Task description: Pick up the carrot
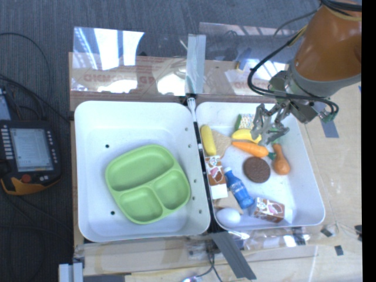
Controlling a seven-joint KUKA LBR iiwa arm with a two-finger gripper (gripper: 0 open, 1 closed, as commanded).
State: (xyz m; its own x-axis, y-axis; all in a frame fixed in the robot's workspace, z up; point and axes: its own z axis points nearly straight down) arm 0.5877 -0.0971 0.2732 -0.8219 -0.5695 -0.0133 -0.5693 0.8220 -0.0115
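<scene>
Camera view showed the two-finger claw (265,129), its fingers seen spread, poised just above the tapered orange carrot (249,148), which lay in the right-hand shallow white bin (308,187), long axis running left to right.

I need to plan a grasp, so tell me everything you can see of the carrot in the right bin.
The carrot is orange, smooth, plastic-looking and tapered. It lies flat in the right bin, slanting from upper left to lower right. The gripper hangs just above its right end. A yellow piece sits just behind it, and the brown cookie lies just in front.
</scene>
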